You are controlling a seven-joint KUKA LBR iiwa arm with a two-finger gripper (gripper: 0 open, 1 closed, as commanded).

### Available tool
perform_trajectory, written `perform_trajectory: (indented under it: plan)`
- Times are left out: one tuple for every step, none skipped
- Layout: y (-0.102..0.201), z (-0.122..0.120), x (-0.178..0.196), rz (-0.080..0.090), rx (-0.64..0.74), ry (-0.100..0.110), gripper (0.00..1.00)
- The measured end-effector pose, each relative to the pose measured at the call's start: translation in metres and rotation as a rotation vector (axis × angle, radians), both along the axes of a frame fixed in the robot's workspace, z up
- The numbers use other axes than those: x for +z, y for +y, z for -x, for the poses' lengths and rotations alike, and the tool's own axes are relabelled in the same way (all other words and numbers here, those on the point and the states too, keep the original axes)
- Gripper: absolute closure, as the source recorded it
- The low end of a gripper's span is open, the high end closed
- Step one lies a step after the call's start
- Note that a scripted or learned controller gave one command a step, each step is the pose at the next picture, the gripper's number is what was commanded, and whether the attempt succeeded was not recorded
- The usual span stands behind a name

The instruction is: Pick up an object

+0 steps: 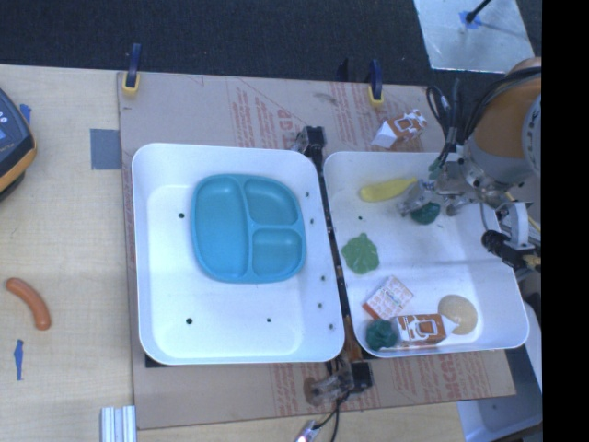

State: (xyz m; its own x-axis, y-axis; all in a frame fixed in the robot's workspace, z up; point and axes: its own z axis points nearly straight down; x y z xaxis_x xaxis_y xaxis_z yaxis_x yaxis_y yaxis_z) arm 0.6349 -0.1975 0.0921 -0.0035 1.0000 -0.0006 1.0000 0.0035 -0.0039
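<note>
My gripper (429, 199) hangs low over the far part of the right bin (497, 270), reaching in from the right. Directly under it lies a small dark teal object (424, 215), partly covered by the gripper. Just left of it is a yellow banana-shaped piece (385, 190). A green leafy item (360, 253) lies nearer the bin's left wall. Along the front of the bin are a small white-and-orange packet (388, 296), a dark green lump (380, 334), a brown-and-white carton (421, 328) and a tan round piece (457, 312).
The left bin (166, 330) holds a blue divided plate (248, 227). A red sausage (29, 302) lies on the bench at far left, and a dark device (11, 145) sits at the left edge. A small carton (400, 129) rests behind the right bin.
</note>
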Motion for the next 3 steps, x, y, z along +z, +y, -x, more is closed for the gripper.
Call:
perform_trajectory:
  plan:
    - [0.051, -0.021, 0.0, 0.0, 0.003, 0.002, 0.0]
    - [-0.012, -0.008, 0.0, 0.0, -0.001, -0.003, 0.0]
    - [0.016, 0.026, 0.0, 0.0, 0.001, 0.0, 0.0]
